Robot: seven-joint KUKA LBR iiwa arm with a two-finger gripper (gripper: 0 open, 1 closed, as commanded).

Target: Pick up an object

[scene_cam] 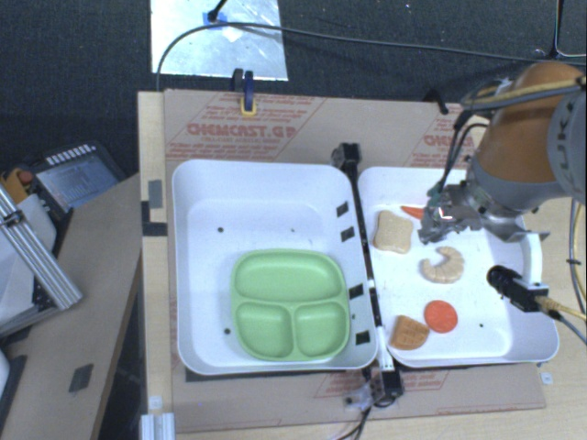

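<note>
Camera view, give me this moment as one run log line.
arm: over right bin | gripper: above croissant, beside bread slice | grasp: none seen | left bin: green divided plate

A dark carpet (73,53) covers the floor. On it lies a shiny metal sheet (218,26) with a cable (385,42) running across. The surface (303,122) is a printed brown board. At left stands a pale table (83,337) bearing an aluminium rail (37,255).

One camera looks slantwise down, seemingly from mid-height, on both bins (275,177).
</note>
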